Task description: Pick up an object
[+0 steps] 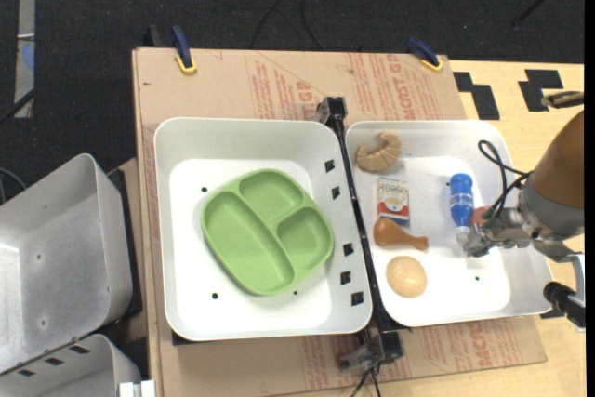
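camera view, single fixed look-down. two shallow white bins sit side by side on a brown cardboard-covered bench (279,79); the black divider clip (335,110) at their shared edge serves as the landmark.

left of the landmark, left bin (177,144): one item, a green divided plate (267,231) with three compartments, lying flat, below and left of the clip.

right of the landmark, right bin (437,137): five items counted.
- one croissant-like pastry (379,152), just right of and slightly below the clip.
- one small white and red carton (393,201), below the pastry.
- one brown drumstick (400,235), just below the carton, lying across.
- one pale round bun (406,276), below the drumstick, furthest from the clip of that column.
- one blue bottle (461,199), well right of the carton, lying lengthwise.

arm: one, grey with orange band, entering far right of the clip. gripper (480,240) sits low in the right bin, just below the lower end of the blue bottle. whether the pincer is spread or pressed together cannot be told; nothing is seen between it.

two blue-and-yellow clamps on the bench's far edge, one (184,51) up left of the clip, one (426,55) up right.
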`<state>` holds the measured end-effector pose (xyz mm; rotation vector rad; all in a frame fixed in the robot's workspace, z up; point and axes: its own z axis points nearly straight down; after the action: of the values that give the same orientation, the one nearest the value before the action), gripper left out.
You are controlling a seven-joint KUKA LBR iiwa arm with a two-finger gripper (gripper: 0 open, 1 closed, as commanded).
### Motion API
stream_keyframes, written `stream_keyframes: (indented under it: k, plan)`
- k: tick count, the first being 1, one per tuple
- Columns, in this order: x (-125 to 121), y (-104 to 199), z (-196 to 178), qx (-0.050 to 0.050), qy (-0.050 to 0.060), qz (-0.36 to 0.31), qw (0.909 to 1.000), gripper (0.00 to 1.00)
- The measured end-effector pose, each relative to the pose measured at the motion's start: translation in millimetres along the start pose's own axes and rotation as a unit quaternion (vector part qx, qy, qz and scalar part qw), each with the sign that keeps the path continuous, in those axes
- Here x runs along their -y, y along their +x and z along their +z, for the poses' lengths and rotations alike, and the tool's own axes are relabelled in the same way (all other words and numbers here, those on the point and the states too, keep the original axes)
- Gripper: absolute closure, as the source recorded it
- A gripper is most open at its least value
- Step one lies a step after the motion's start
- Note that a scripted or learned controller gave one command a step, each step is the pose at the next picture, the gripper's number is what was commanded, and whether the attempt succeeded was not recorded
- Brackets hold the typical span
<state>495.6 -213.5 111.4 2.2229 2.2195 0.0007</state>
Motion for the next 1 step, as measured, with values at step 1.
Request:
stream_keyframes:
  k: [1]
  plan:
    - [2.6, 5.0, -61.1, 0.001, -0.002, -0.002, 1.0, 1.0]
